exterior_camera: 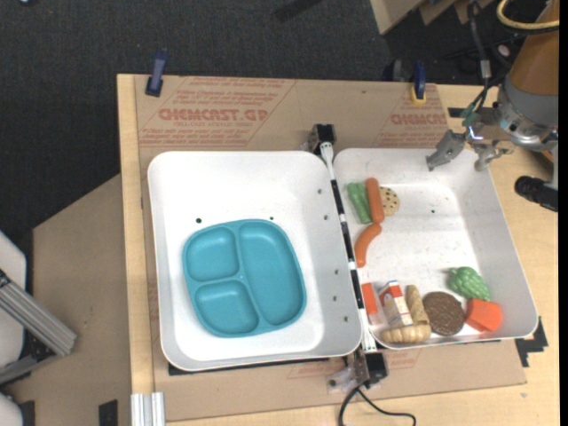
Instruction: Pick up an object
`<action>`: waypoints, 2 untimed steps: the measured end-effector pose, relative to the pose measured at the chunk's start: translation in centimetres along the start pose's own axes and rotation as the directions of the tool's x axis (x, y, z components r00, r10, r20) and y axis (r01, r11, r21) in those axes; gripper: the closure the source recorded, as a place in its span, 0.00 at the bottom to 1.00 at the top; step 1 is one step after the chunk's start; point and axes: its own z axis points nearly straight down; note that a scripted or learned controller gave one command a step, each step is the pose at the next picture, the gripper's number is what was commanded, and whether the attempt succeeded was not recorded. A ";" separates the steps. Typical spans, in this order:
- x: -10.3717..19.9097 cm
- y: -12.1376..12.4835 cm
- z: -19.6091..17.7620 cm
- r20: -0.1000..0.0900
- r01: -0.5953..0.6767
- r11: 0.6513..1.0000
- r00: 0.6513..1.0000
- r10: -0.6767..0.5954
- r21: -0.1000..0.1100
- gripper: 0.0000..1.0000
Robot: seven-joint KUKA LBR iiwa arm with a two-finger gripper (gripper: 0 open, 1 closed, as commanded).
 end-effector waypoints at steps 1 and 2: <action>5.3 1.2 2.4 -0.003 0.005 1.000 1.000 -0.005 0.003 0.00; 9.8 1.1 6.4 -0.001 0.003 1.000 1.000 -0.003 0.004 0.00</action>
